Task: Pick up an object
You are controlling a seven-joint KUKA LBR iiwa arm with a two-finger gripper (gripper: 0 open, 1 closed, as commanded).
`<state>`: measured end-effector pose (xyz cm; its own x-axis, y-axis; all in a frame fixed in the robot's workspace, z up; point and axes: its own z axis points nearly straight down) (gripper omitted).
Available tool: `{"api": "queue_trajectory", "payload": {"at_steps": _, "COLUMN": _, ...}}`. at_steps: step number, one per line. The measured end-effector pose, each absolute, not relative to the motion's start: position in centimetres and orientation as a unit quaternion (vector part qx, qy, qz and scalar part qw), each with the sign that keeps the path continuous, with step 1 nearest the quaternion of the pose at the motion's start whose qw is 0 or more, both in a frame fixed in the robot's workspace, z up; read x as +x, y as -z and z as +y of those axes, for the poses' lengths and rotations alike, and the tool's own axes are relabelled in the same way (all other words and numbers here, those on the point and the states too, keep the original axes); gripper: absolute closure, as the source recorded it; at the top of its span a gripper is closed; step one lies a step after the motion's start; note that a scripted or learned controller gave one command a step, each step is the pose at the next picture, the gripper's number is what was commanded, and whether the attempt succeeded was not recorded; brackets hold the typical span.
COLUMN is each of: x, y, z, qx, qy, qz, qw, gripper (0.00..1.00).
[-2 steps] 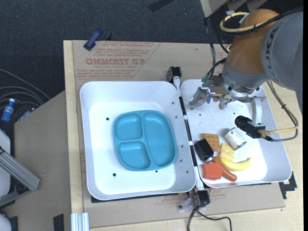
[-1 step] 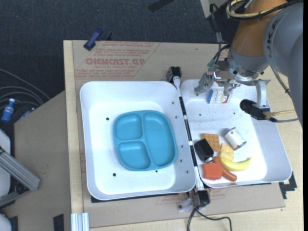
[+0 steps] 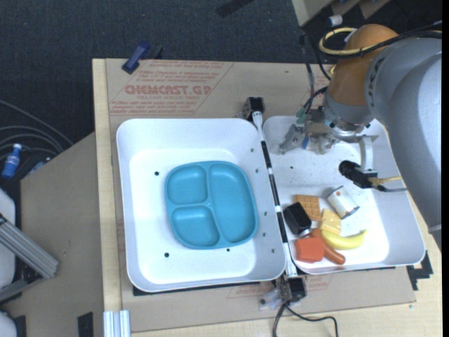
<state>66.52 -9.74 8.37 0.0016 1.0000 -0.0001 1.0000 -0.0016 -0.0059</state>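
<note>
My gripper (image 3: 306, 143) hangs over the far left corner of the right bin (image 3: 393, 248), its fingers apart and nothing between them. Nearer the front of that bin lie a black block (image 3: 296, 218), a tan waffle-like square (image 3: 309, 206), a white cylinder with a red mark (image 3: 342, 201), a yellow banana (image 3: 345, 239), an orange-red lump (image 3: 309, 250) and a red sausage (image 3: 334, 257). All of them sit well in front of the gripper, apart from it.
The left bin (image 3: 140, 153) holds a blue divided plate (image 3: 210, 203). A black clip (image 3: 255, 107) sits at the far end of the wall between the bins. A blue object (image 3: 136, 57) lies at the bench's far left edge.
</note>
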Motion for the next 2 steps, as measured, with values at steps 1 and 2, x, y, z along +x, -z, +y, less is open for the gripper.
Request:
{"api": "queue_trajectory", "payload": {"at_steps": 1, "x": 57.8, "y": -8.4, "z": -9.8, "qx": -0.707, "qy": -0.0006, "qz": -0.707, "qw": 0.001, "gripper": 0.0}}
{"api": "queue_trajectory", "payload": {"at_steps": 2, "x": 61.7, "y": -8.5, "z": -9.4, "qx": -0.707, "qy": 0.0002, "qz": -0.707, "qw": 0.0, "gripper": 0.0}}
